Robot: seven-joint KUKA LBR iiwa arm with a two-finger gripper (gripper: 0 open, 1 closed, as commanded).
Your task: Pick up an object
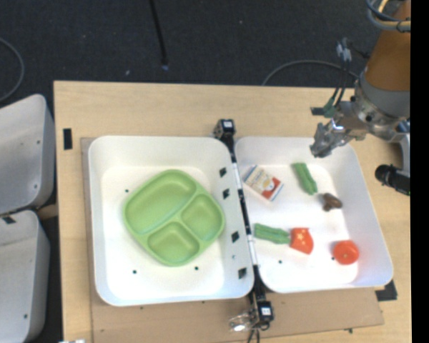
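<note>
While the gripper (323, 147) hangs above the right bin's (365, 170) far edge, whether it is clenched or released cannot be told. Within that bin lie a small carton (262, 183), two green pieces (304, 177), a brown lump (332, 202) and two red items (345, 252); the left bin (100, 191) holds a green divided plate (173, 216).

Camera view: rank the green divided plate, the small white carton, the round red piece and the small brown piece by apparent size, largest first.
1. green divided plate
2. small white carton
3. round red piece
4. small brown piece, only slightly smaller than the red one, so that order is unsure.
</note>
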